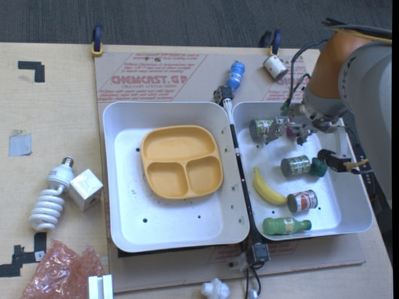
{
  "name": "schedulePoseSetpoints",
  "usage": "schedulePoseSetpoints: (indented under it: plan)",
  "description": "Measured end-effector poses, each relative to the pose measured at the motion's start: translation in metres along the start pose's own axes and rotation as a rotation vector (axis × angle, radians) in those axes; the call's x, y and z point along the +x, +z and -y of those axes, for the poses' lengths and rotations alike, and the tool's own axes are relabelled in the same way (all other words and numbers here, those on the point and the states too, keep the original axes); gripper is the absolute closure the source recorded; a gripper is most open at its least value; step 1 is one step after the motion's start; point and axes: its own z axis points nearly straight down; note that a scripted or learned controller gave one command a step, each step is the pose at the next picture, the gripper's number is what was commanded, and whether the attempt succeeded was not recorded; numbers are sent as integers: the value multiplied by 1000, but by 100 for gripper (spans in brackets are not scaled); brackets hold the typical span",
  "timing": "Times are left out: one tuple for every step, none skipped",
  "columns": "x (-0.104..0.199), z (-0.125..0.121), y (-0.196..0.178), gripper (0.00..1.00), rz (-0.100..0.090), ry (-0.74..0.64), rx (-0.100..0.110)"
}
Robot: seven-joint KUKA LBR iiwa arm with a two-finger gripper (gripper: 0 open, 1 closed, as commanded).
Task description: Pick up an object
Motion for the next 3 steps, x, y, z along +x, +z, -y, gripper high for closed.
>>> schedulePoseSetpoints:
  plan:
    - [13,0,1,0,3,2,-1]
    - [27,0,1,0,3,2,-1]
    - [26,103,0,0,1,1,-23]
